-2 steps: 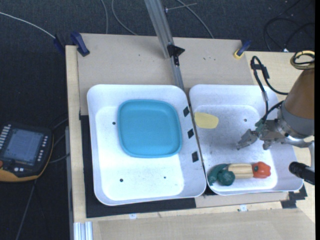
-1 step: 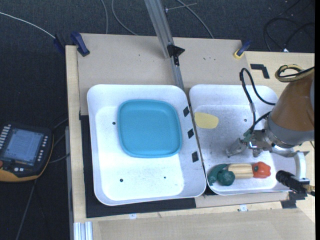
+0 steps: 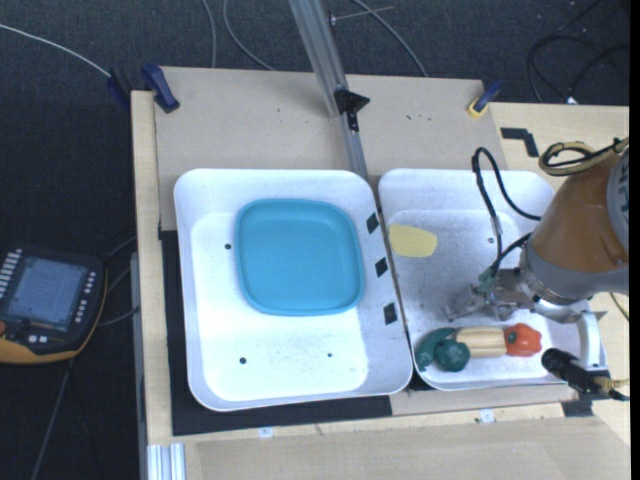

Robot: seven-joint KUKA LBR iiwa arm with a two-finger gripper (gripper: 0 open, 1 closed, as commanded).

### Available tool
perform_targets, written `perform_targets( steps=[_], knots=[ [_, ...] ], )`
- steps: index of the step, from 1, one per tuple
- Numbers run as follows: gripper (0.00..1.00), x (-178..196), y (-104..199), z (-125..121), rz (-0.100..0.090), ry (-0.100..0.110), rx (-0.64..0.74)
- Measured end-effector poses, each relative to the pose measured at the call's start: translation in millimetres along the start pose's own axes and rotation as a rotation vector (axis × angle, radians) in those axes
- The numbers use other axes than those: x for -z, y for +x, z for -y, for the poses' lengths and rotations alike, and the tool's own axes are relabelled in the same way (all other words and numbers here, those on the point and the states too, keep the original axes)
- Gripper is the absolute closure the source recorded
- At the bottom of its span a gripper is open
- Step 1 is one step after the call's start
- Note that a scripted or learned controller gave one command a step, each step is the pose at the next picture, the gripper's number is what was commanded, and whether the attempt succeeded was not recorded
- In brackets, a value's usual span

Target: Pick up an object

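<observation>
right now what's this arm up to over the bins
The grey and orange arm reaches in from the right and hangs low over the right bin, with its gripper just above the bin floor. Near the front wall of that bin lies a toy with a green end, a wooden middle and a red end. A yellow piece lies farther back. The left bin holds a blue plate. Nothing looks lifted yet.

handheld console (image 3: 45, 303) on dark floor (image 3: 70, 28)
</observation>
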State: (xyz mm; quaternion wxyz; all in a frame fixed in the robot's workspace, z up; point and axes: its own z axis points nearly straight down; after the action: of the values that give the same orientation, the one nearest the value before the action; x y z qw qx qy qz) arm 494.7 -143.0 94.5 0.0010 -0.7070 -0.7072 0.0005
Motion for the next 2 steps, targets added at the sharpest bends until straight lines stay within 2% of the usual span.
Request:
perform_targets(
  steps=[1, 2],
  knots=[
    [1.0, 11, 0, -1, 0.0, -0.003, 0.0],
    [1.0, 54, 4, -1, 0.001, -0.006, 0.001]
  ],
)
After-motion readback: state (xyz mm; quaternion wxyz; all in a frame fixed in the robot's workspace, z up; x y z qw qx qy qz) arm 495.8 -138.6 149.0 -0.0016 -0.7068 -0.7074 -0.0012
